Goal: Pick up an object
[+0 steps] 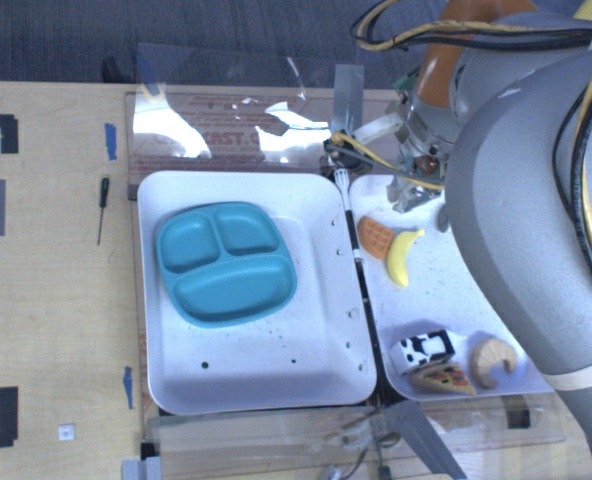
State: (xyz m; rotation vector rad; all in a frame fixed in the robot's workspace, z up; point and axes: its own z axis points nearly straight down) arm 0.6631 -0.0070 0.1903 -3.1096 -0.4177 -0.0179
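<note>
Banana (pixel 402 255) just below end effector (pixel 408 197), beside waffle (pixel 375 236).

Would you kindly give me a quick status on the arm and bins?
Gripper low over right bin, nothing seen held. Banana and waffle piece just below it. Blue tray in left bin.

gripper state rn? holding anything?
Gripper: over the right bin, above the waffle and banana. Open or shut cannot be told; nothing seen in its grasp.
</note>
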